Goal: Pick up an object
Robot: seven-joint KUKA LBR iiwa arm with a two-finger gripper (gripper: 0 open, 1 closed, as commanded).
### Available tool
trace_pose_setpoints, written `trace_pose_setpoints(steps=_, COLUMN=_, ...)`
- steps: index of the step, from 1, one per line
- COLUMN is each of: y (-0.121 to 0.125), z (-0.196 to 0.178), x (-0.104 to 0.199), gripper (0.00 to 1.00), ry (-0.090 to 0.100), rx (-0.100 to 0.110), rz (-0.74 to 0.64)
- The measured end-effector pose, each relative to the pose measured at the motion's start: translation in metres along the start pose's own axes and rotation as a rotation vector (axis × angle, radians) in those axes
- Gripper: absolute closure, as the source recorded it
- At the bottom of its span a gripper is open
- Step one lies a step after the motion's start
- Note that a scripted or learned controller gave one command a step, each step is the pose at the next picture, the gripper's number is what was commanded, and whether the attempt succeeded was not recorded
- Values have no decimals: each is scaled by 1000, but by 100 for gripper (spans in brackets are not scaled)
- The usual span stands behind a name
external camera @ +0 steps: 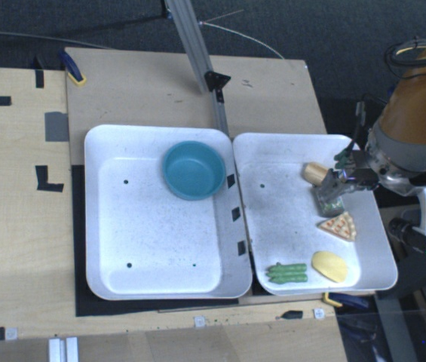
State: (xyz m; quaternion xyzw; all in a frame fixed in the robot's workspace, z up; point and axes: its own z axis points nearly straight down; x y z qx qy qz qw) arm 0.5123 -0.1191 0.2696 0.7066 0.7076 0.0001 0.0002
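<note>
We are seeing a blue bowl sitting at the back of the left bin. In the right bin, green beans and a yellow lemon are lying at the front, a pizza slice behind them. Our gripper is hanging over the tan piece; we cannot tell its state.

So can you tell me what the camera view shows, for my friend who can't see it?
A robot arm's end effector reaches into the right white bin, just above a pizza slice toy and beside a tan piece. Green beans and a yellow lemon shape lie near the front. The left bin has a blue bowl.
</note>
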Motion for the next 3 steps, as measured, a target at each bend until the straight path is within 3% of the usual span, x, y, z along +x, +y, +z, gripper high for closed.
trace_pose_setpoints(steps=3, y=9, z=18, x=171, gripper=100, ry=1, rx=3, rz=-7)
